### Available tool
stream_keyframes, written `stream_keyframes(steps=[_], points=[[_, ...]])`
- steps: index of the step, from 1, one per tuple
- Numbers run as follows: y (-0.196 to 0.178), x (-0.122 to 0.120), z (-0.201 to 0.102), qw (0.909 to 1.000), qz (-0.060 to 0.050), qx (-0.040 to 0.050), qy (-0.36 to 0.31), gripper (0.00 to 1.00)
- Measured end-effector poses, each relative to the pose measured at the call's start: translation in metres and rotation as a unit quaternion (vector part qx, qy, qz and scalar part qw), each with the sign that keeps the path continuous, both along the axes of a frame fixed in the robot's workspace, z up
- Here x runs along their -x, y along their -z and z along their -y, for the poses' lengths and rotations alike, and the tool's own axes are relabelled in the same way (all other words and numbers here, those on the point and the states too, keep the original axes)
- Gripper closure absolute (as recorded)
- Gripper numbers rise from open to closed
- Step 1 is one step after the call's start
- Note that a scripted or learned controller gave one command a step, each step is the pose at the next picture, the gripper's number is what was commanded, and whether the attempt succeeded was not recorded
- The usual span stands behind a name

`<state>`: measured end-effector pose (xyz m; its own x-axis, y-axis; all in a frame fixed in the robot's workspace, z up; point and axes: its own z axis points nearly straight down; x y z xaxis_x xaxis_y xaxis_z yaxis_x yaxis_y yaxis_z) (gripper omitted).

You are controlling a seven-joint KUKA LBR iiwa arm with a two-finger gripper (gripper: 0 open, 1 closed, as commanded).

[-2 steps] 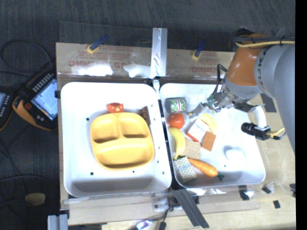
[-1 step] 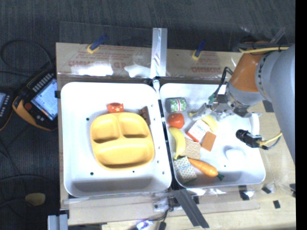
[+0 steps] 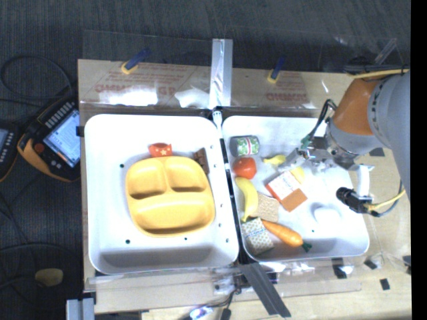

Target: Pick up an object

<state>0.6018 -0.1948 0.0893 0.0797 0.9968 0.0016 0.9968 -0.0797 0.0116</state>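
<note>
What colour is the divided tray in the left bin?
Yellow; the tray shows in the camera view.

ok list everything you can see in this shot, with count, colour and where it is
bins: 2, white, side by side on the bench
tray: 1, yellow, left bin
red item: 1, at the tray's top edge
can: 1, green label, right bin, top left
tomato: 1, red, below the can
banana: 1, yellow, along the right bin's left wall
box: 1, orange and white, right bin, middle
cracker: 1, tan, beside the banana
carrot: 1, orange, right bin, bottom
pendant: 1, orange and black, floor left
arm: 1, grey with an orange band, right
gripper: 1, over the right bin
</note>
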Motion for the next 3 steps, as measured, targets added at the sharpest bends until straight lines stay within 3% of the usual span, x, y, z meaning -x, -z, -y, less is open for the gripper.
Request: stream_keyframes(steps=[1,2,3], points=[[-0.010,-0.001,-0.001,1.0000,0.001,0.0001,-0.001,1.00],[-0.109,0.013,-0.089,0.9985,-0.006,-0.0003,-0.054,1.00],[-0.039,0.012,-0.070,0.9971,-0.008,-0.0021,0.075,1.00]])
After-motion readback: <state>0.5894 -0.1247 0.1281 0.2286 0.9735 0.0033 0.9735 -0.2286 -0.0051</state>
